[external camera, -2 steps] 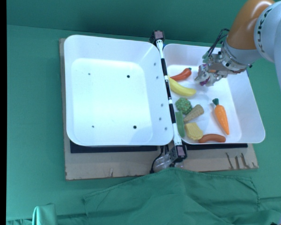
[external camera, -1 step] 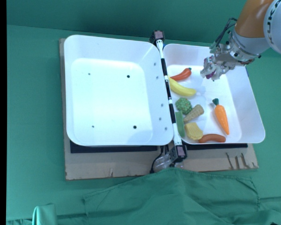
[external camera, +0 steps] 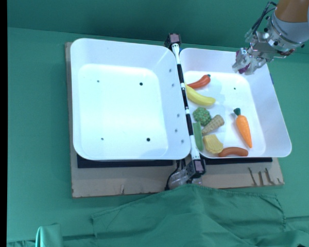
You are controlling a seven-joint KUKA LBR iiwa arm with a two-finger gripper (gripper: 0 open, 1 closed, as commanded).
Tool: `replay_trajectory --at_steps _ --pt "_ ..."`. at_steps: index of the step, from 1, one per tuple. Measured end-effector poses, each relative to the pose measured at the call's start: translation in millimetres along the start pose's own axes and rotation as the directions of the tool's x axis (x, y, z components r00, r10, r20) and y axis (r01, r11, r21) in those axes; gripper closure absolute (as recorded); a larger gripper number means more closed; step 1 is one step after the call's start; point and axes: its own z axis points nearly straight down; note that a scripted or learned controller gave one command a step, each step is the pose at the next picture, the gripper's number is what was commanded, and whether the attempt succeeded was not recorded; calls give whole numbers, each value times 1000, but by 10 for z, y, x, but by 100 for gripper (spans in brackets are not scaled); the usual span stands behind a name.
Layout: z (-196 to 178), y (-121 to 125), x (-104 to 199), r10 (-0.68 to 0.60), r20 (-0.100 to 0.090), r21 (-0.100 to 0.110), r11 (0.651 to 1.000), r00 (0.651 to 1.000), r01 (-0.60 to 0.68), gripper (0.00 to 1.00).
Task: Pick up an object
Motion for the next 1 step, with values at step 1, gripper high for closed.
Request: replay_trajectory --at_steps 1 --pt "-659 -21 -63 0 0 -1 1000 1000 0 100"
